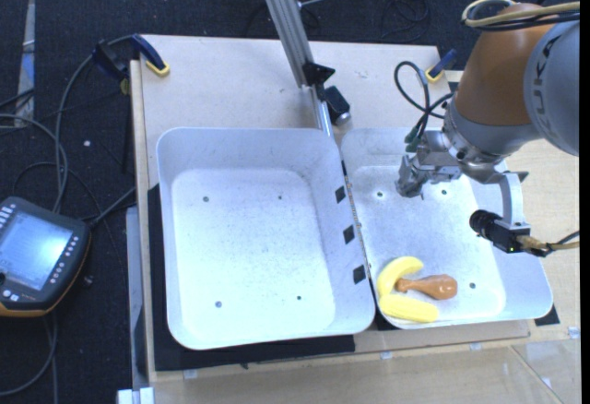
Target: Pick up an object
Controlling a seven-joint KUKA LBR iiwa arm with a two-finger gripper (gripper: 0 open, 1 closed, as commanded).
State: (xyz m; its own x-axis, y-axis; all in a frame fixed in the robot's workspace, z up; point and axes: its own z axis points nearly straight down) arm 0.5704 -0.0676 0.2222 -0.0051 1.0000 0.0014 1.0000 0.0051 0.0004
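The left bin (249, 245) lies open across its whole floor. In the right bin (452, 236), the gripper (412, 183) hangs over the far part, and 2 things crowd the near edge: a banana (402, 290) and a brown drumstick (433, 286) touching it. The middle floor is bare.

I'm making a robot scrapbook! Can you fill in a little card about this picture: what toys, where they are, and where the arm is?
toys: a yellow banana and a brown drumstick
where: right bin, near its front edge
touching: drumstick lies in the banana's curve
left bin: white, speckled floor
tool: over the right bin's back part, apart from the toys
holding: nothing seen
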